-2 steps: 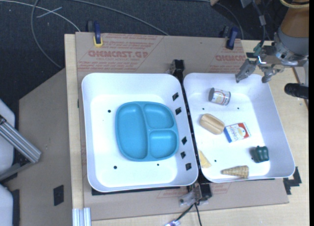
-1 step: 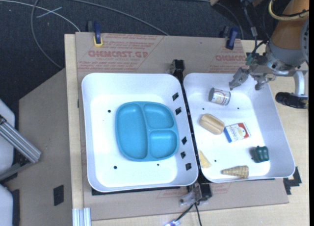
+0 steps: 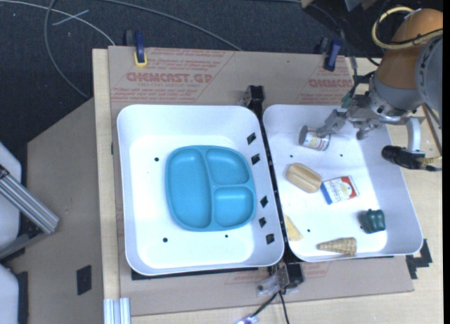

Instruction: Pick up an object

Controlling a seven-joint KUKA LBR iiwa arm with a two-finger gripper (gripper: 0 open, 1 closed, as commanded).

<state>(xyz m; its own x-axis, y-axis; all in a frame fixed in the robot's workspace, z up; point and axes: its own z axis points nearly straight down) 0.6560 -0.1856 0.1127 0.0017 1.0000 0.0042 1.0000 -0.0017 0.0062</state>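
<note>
- Over the far part of the right bin point(image 3: 394, 175), the gripper point(image 3: 318, 135) reaches in from the arm's side, its grey wrist and orange band up by the bin's far right corner.
- Between the fingertips sits a small silver can point(image 3: 314, 139) lying on its side; the fingers look narrowly set around it, and the can seems to rest on or just above the bin floor, which of the two I cannot tell.
- Just nearer than the can lies a tan bread-roll shape point(image 3: 304, 177), apart from it.
- Beside the roll, on the side toward the arm, lies a small red, white and blue box point(image 3: 339, 190), almost touching the roll.
- Further toward the near right corner of the right bin stands a small dark green object point(image 3: 372, 221), well apart from the can.
- Along the near edge of the right bin lies a waffle cone point(image 3: 337, 247), and near it, against the wall shared with the other bin, a small yellowish wedge point(image 3: 292, 229).
- Across that wall from the can, the left bin point(image 3: 140, 147) bears a blue divided plate point(image 3: 209, 188) at its middle.
- Two blue clamps point(image 3: 140, 46) grip the far edge of the cardboard-topped bench point(image 3: 211, 69) under both bins.
</note>
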